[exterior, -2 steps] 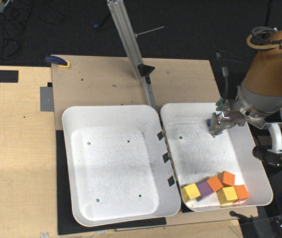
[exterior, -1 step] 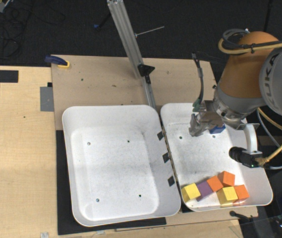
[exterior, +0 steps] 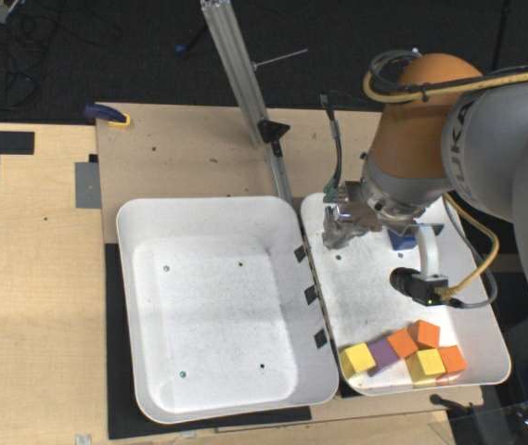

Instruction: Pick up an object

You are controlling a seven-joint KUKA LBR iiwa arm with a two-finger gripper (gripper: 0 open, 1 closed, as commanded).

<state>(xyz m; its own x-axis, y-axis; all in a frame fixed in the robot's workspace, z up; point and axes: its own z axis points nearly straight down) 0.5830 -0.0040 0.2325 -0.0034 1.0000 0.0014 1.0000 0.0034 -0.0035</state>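
Nothing is being seen between the parts of the tool (exterior: 341,225), which is being held low over the upper left part of the right bin (exterior: 367,290), close to the wall shared with the left bin (exterior: 212,304); whether it is parted or closed cannot be told, since its tip is being masked by its own metal body. No lift is being shown, so the pick is being judged as not yet made: a block has yet to be reached, closed on and raised.

Just beside the tool, toward the arm, a blue block (exterior: 401,237) is lying partly hidden under the wrist, so its heading cannot be read.

Further out, at the near right corner of the same bin, a cluster of blocks is lying well apart from the tool: a yellow block (exterior: 357,357), a purple block (exterior: 383,357), three orange blocks (exterior: 403,344) and a second yellow block (exterior: 424,365). These are being seen as roughly cubic, with no clear long axis of their own; the cluster as a whole is strung along the bin's near wall, rising slightly toward the right.
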